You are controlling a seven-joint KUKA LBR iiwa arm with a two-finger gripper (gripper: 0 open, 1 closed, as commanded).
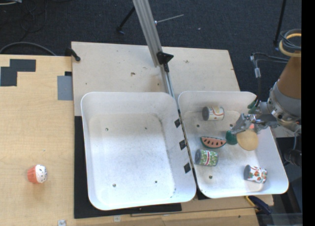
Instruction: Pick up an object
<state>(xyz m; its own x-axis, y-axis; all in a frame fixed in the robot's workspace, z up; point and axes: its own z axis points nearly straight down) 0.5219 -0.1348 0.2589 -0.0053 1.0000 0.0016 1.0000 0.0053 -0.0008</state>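
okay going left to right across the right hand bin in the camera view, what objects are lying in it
Green patterned can → watermelon slice toy → small can lying on its side → tan egg-shaped toy → white cup with red and green print. The end effector hovers above the egg-shaped toy's left side.

A small orange-and-white toy [37, 174] lies on the wooden bench [29, 126].
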